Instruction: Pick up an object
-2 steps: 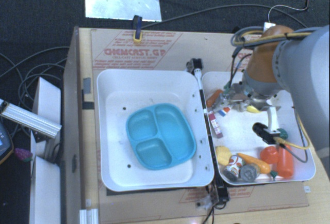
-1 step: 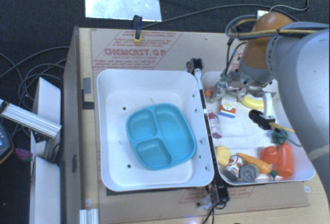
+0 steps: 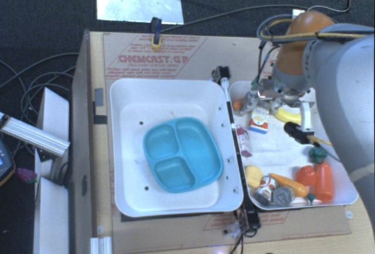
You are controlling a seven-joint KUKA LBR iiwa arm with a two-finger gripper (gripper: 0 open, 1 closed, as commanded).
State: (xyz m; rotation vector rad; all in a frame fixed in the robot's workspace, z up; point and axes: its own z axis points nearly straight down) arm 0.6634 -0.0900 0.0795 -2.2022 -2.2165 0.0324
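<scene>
Several toys crowd right white bin (image 3: 350,197); gripper (image 3: 261,100) state: cannot tell. Descend straight onto small red-white carton (image 3: 258,120), 6 o'clock of gripper.

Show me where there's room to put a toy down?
The left bin has bare white floor all around the blue plate, most along its top and left. The right bin is crowded: a carton, banana and red pepper, with a small bare patch in the middle.

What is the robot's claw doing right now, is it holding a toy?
Gripper: low in the right bin; open or shut cannot be told.
</scene>
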